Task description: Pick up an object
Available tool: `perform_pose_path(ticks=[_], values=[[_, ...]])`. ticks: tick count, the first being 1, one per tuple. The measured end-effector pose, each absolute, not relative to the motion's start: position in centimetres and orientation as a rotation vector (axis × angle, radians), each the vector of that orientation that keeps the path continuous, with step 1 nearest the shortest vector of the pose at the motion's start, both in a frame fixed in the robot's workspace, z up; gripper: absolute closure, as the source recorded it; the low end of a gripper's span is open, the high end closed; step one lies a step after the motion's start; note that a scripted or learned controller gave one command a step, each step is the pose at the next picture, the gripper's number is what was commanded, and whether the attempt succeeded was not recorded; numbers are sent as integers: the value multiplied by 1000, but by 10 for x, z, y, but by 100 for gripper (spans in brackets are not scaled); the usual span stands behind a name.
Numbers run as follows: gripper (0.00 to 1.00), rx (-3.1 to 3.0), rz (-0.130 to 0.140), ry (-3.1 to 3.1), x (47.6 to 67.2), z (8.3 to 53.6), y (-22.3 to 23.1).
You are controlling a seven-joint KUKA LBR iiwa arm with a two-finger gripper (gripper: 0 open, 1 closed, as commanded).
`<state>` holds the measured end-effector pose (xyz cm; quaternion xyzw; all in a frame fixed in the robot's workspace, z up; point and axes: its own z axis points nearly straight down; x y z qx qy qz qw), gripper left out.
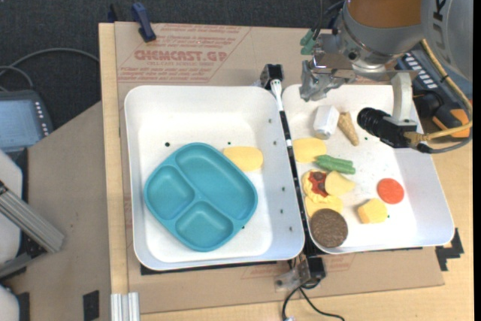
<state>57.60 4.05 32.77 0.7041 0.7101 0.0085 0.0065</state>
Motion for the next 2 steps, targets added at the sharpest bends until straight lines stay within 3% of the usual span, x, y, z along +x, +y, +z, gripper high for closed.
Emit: perform_pose_path(ticks=[1, 2], values=[[100, 2223, -6, 2227, 540, 298, 49], [100, 2219, 16, 2211, 488, 416, 5]])
